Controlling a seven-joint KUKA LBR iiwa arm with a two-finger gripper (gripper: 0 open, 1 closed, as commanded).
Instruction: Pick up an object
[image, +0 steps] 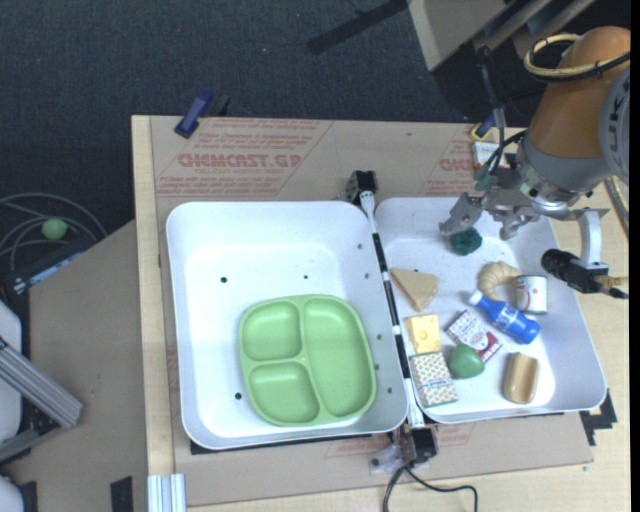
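Two shallow white bins sit side by side on the bench (250, 150), and the split looks deliberate: the left bin (200, 250) carries a green divided plate (305, 358), while the right bin (570, 340) gathers the loose pickable things in its lower half, within the arm's reach from the right of the frame.

The claw (490, 215) hangs over the upper part of the right bin, its two grey fingers (462, 212) spread apart and angled downward. Just below and between them, touching or nearly touching the left finger, lies a small dark green object (464, 240); whether it is pinched I cannot tell, and it appears to rest on the bin floor. That looks like the intended target.

The other candidates lie lower in the frame, apart from the claw: a tan wedge (416, 288), a blue bottle (506, 318), a yellow block (422, 331), a green ball (465, 361) and a tan cylinder (520, 378).
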